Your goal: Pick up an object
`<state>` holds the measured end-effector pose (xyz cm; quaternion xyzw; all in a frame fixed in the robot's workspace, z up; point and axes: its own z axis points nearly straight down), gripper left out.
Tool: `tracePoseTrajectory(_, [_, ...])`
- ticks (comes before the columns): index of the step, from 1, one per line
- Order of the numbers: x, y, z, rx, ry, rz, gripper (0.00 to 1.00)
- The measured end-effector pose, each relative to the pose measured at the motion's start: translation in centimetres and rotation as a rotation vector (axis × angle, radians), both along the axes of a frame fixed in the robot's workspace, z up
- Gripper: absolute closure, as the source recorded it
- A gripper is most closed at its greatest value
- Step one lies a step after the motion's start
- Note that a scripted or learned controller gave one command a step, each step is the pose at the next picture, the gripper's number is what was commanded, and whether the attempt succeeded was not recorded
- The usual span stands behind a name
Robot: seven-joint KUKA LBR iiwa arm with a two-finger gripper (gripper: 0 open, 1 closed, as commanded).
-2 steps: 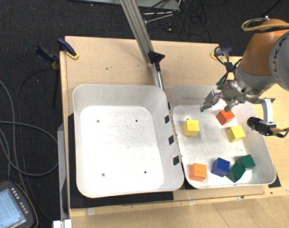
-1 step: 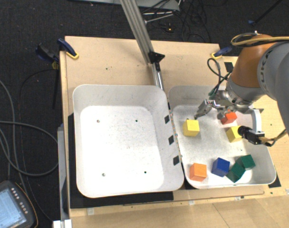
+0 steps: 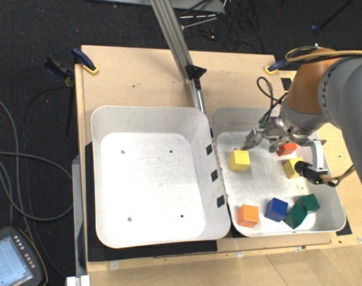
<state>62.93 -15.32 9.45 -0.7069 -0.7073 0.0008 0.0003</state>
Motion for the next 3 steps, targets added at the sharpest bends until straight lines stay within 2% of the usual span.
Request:
tracePoseTrajectory(1, [0.1, 0.0, 1.2, -0.001, -0.004, -0.001, 1.0])
tracePoseTrajectory(2, [0.9, -0.6, 5.9, -0.001, -0.008, 0.0, 1.0])
tracePoseTrajectory(3, [0.6, -0.2, 10.4, -0.001, -0.008, 0.002, 1.0])
